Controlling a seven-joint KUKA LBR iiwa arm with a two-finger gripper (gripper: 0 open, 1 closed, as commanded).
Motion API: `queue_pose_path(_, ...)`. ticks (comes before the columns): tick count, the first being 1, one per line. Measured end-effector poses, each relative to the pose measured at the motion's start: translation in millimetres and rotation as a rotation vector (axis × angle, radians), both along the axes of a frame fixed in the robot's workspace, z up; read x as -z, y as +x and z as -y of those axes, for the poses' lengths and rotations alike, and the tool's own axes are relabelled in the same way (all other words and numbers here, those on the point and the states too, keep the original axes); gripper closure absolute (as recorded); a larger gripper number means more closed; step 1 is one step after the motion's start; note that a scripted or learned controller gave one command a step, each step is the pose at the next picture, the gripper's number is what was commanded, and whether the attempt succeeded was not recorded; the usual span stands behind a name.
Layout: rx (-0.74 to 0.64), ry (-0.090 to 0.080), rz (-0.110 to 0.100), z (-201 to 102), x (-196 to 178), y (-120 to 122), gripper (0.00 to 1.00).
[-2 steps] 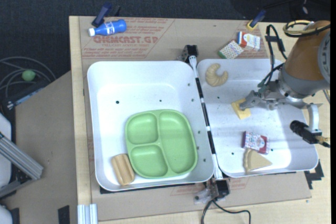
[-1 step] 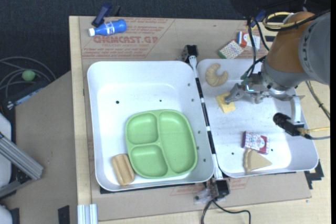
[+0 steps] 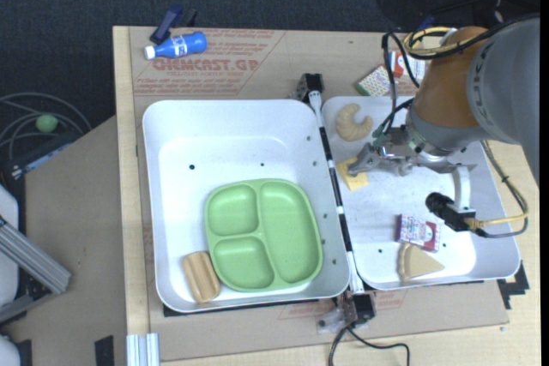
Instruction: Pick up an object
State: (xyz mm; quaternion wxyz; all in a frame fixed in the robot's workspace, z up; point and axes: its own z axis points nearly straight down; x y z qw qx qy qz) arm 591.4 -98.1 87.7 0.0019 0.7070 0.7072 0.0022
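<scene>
Hovering low over the right bin (image 3: 480, 266), the hand (image 3: 364, 163) is reaching in from the right, its metal tip sitting just above a small yellow piece (image 3: 354, 179) near the bin's left wall. Whether it is apart or together I cannot tell; the wrist is covering much of it. Nothing is visibly between its tips. That yellow piece is lying just below and slightly left of the hand, making it the nearest candidate, so a short drop looks like the move. A tan curled pastry (image 3: 352, 122) is lying just beyond, toward the far edge. A pink packet (image 3: 417, 231) and a tan wedge (image 3: 418, 262) are lying well apart. In the left bin (image 3: 171, 141), a green divided plate (image 3: 260, 233) is resting beside a tan bread-like block (image 3: 200, 276).
</scene>
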Motion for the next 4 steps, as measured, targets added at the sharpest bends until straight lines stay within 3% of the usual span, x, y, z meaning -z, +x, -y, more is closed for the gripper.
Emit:
queue_pose_path(1, 0.0, -0.002, 0.002, 0.1, -0.2, 40.0, 0.0)
queue_pose_path(2, -0.002, 0.0, -0.033, -0.2, 3.7, 70.3, 0.0)
queue_pose_path(3, 0.0, 0.0, -0.026, -0.9, -8.6, 72.3, 1.0)
queue_pose_path(4, -0.001, 0.001, -0.006, -59.6, -100.8, 3.3, 1.0)
